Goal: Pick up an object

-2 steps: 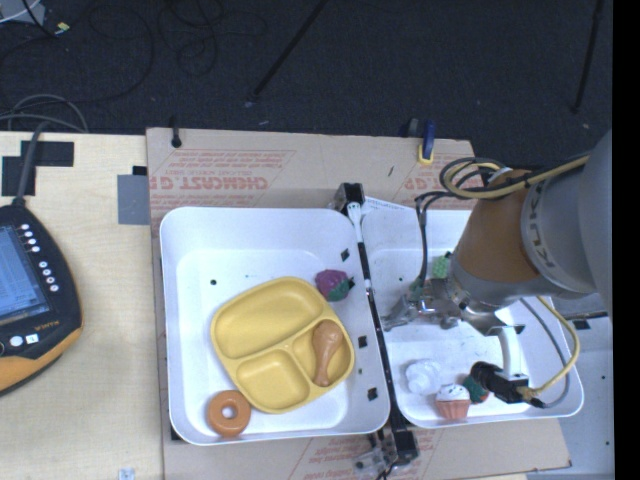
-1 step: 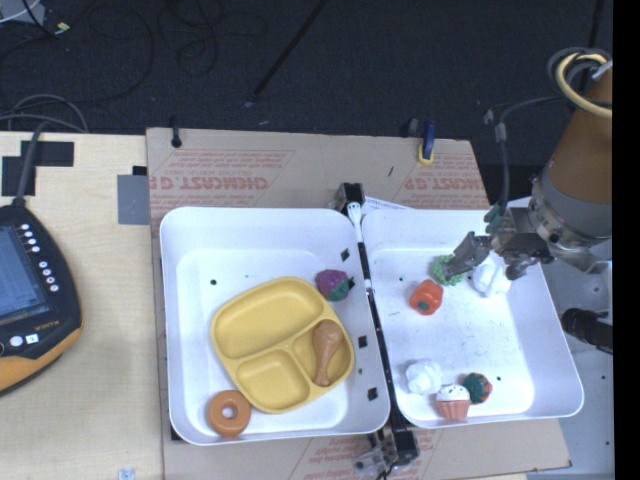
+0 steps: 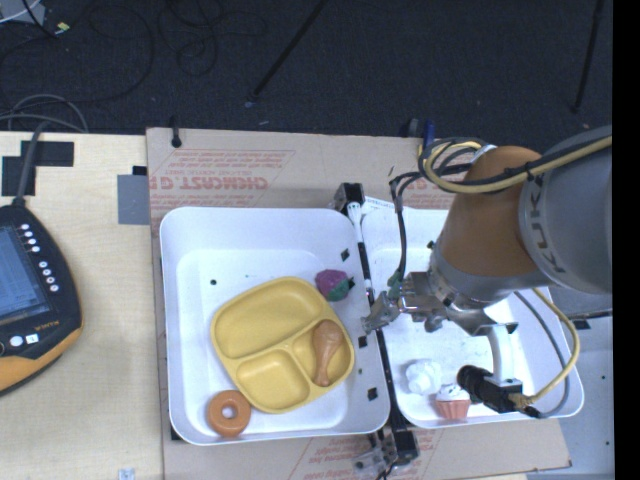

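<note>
My gripper [image 3: 383, 313] hangs over the left edge of the right bin [image 3: 560, 408], close to the divider between the two bins, and the bulky arm hides what lies under it. Nothing shows in its grasp. A small pink-and-white cupcake [image 3: 452, 402] and a white lumpy object [image 3: 423, 375] lie in the right bin, below the gripper. In the left bin [image 3: 185, 268], a purple fruit with a green stem [image 3: 334, 284] rests just left of the gripper.
A yellow divided plate [image 3: 262, 328] fills the middle of the left bin and carries a brown drumstick [image 3: 326, 349]. An orange donut [image 3: 229, 413] lies at that bin's front left corner. A handheld pendant [image 3: 25, 288] sits on the bench at far left.
</note>
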You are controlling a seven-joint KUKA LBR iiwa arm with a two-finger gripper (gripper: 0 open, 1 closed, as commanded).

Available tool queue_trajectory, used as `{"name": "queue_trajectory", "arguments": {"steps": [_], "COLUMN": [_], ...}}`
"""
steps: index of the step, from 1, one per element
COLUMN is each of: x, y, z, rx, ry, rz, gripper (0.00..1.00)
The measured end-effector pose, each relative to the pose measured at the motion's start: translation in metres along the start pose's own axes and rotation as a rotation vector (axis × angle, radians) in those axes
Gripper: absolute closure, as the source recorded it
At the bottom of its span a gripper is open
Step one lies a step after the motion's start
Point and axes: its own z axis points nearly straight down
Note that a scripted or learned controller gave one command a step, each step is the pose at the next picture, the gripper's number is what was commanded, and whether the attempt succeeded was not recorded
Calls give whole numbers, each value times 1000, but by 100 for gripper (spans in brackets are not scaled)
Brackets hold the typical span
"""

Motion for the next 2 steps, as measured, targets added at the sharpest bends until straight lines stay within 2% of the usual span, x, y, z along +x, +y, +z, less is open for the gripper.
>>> {"name": "queue_trajectory", "arguments": {"steps": [1,2], "x": [36,34], "y": [-15,-16], "z": [-160,-160], "rx": [-26,-8], "ry": [0,-4], "rz": [-2,0], "gripper": [0,100]}}
